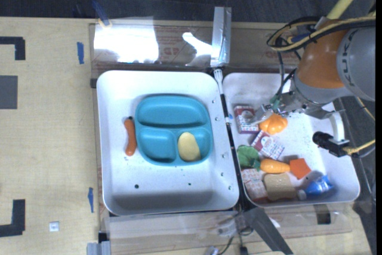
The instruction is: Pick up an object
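Camera view
Landmark: the orange toy (274, 124) in the right bin (343, 185); every place below is told from it.
Me: my gripper (279, 106) hangs just above and to the right of the orange toy, my grey arm and orange band (319, 65) rising further up and right from there.
My jaws: I cannot tell whether they stand apart or together; my wrist hides them, and I cannot say that anything sits between them.
Task's thing: I judge the orange toy to be my pick, since it lies right under my tips, in the upper left part of the right bin.
Neighbours: a small printed packet (244, 117) just left of it, a second packet (268, 146) just below, a green piece (248, 156) below and left, a carrot-like piece (275, 166) further below.
Risk, crowding: I may nip a packet edge along with the toy, or push the toy aside.
Risk, shape: the toy looks rounded, so it may squirt out as I close.
Risk, wall: the divider (224, 122) stands left of it, near enough to catch a finger.
Far off: the blue tray (156, 141), with a yellow piece (188, 146) in it, sits well left in the other bin.
Writing: both packets carry red and white print, too small for me to read; no brand legible.
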